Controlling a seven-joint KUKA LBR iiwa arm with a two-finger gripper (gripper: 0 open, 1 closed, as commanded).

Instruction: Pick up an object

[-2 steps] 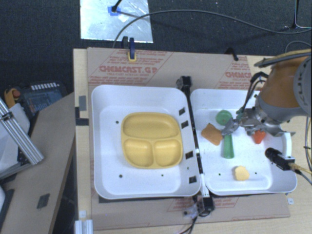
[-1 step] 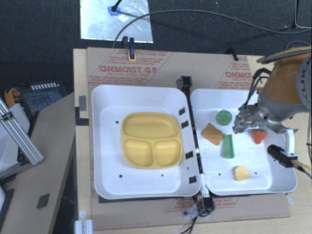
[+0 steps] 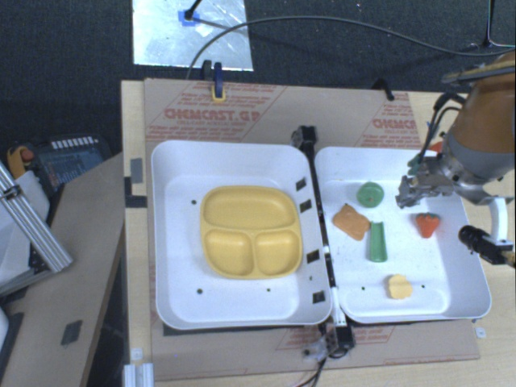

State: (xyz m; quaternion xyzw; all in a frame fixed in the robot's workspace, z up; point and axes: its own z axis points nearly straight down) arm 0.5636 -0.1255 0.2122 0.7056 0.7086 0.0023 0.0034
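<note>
Nearest lay a yellow chunk (image 3: 398, 286), then a green stick (image 3: 376, 241), orange wedge (image 3: 351, 222) and red piece (image 3: 427, 224), all in the right bin (image 3: 459, 293). They looked light, rigid and slippery-smooth toy food; the stick's narrow sides seemed best to pinch. The gripper (image 3: 414, 192) hovered beside a green disc (image 3: 370, 194); its state could not be told.

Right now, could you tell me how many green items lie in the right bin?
2: a green round piece near the bin's top middle, and a green stick just below it. The arm may hide more.
</note>
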